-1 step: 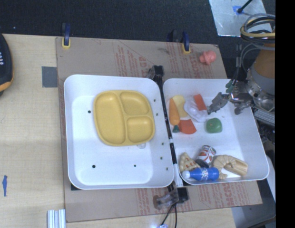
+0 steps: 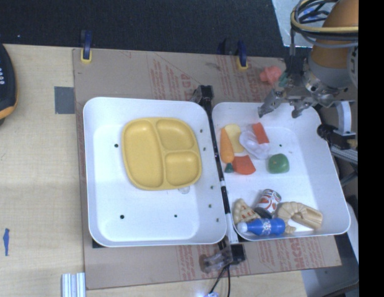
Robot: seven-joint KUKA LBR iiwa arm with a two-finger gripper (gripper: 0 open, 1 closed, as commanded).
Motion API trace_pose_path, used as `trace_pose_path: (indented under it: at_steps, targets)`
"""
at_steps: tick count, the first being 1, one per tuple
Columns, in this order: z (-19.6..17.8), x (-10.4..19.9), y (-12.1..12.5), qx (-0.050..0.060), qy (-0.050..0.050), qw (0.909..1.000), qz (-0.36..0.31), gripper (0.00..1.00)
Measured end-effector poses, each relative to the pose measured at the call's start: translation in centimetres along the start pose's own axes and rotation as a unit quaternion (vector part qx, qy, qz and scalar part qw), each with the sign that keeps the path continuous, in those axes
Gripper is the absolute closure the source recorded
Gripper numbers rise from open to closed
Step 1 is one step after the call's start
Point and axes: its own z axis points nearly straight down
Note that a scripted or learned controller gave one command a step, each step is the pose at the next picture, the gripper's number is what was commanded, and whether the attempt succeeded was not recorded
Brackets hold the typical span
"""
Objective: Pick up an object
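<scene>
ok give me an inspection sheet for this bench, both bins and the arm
surface: wooden bench with a cardboard sheet under two white bins.
job's things: right bin holds a carrot, red pieces, green ball, blue bottle, small can, bread-like toys.
clutter: yellow divided plate in left bin; pink item outside the bins.
grippers: pincer open, above the right bin's far edge, holding nothing.
cables: looped on the arm; one at the near edge.
surroundings: clamps, handheld controller.
</scene>
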Motion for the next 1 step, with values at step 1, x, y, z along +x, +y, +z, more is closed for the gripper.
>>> trace_pose_path:
  at_steps: [1]
  targets:
    - [10.36,1.13,-0.63,0.007,0.002,1.0000,0.000,0.00]
